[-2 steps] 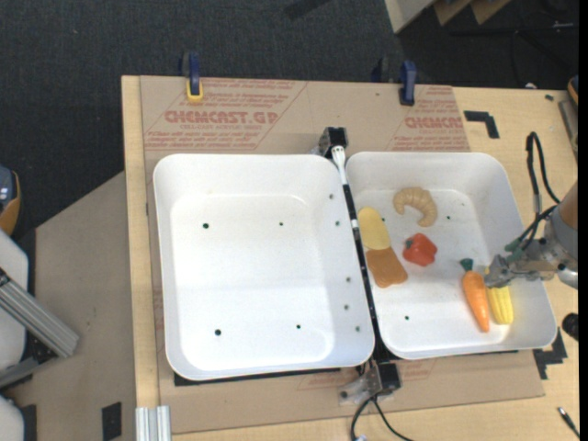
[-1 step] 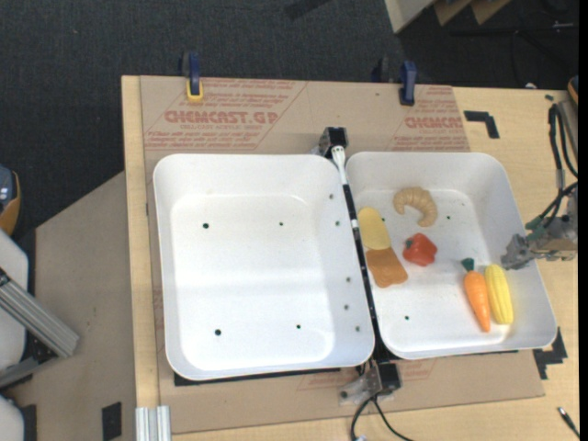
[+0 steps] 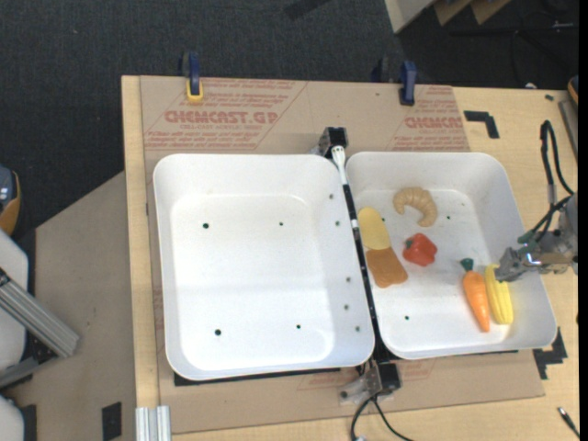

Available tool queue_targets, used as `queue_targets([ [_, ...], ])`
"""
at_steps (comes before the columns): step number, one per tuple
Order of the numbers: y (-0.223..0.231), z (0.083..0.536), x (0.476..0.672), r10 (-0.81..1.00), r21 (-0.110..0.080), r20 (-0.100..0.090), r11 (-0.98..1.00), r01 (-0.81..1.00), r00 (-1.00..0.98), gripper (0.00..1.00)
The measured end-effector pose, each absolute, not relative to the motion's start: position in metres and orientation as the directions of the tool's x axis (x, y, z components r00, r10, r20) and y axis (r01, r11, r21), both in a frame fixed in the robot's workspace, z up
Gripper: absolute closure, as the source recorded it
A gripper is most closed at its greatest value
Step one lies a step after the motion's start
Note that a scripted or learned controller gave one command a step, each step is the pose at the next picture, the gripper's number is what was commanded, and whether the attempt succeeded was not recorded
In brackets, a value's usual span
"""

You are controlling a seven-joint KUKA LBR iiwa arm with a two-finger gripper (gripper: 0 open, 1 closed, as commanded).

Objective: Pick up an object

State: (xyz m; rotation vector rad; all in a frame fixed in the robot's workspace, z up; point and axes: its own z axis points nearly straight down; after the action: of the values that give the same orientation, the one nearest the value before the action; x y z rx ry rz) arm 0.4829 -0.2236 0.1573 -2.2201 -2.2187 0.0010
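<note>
- 2 white bins sit side by side on the bench: the left bin (image 3: 248, 265) and the right bin (image 3: 441, 177), which has all the goods.
- In the right bin: a croissant (image 3: 417, 204) near the back, a red pepper (image 3: 420, 250) in the middle, and a yellow and brown bar (image 3: 379, 249) lying along the left wall.
- Down at the front right, a carrot (image 3: 476, 299) and a corn cob (image 3: 500, 299) lie touching, side by side, both pointing roughly front to back.
- The gripper (image 3: 511, 266) is at the right rim of that bin, just over the top end of the corn cob.
- Whether the claw is spread or closed, I cannot tell; it is small and blurred at this angle, and nothing shows clearly held in it.
- My read of the step: this is the approach, with the arm lining up on the corn cob and carrot pair, and the pick not yet made.
- The next move calls for a straight drop onto 1 item, most likely the corn cob, and a squeeze across its narrow width.
- The tricky bit: the carrot is pressed against it and the bin wall is close by, so room to get around the corn cob alone looks tight.
</note>
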Motion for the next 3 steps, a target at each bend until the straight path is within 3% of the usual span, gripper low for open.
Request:
queue_targets([
  [1,-0.224,0.179,0.507,1.000,0.005,-0.003,0.002,1.000,-0.002,1.00],
  [2,-0.224,0.123,0.477,1.000,-0.006,0.003,-0.002,1.000,0.002,1.00],
  [3,-0.225,0.182,0.481,1.000,0.007,-0.004,0.001,1.000,-0.001,1.00],
])
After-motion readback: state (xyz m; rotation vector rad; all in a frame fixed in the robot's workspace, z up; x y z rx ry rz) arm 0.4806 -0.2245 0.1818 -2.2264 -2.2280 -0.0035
